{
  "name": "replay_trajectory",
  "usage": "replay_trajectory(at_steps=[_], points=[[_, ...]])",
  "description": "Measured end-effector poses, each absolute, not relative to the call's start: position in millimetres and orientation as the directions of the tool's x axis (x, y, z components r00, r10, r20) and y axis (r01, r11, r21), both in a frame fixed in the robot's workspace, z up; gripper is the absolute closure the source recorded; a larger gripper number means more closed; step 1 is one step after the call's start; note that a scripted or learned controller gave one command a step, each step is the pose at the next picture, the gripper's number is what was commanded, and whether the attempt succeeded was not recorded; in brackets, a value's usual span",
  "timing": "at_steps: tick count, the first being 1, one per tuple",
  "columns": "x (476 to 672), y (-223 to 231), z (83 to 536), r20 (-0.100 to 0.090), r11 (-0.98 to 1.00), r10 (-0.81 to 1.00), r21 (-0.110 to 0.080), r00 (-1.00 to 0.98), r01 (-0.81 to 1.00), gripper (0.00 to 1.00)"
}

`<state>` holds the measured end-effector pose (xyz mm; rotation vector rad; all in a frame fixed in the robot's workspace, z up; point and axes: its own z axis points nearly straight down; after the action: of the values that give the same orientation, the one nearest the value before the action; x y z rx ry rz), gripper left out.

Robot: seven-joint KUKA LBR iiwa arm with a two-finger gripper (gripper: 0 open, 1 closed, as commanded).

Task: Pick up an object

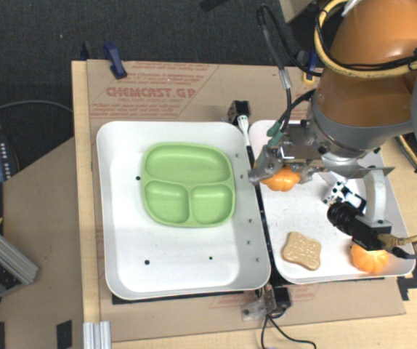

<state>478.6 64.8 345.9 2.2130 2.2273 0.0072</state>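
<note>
Gripper sits low at the far left corner of the right bin, fingers closed on an orange object. A tan cracker and second orange piece lie nearer. The left bin holds a green divided plate.

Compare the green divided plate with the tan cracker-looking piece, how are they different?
The green plate lies in the left bin; the tan cracker lies in the right bin. The plate is far larger and split into three compartments; the cracker is a small flat slab with a dimpled top. The plate is smooth green, the cracker speckled tan. Both lie flat, away from the gripper.
</note>
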Motion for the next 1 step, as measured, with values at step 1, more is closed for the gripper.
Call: replay_trajectory(at_steps=[1], points=[[480.3,28.1,501.3,0.002,-0.002,1.0,0.021,0.001,1.0,1.0]])
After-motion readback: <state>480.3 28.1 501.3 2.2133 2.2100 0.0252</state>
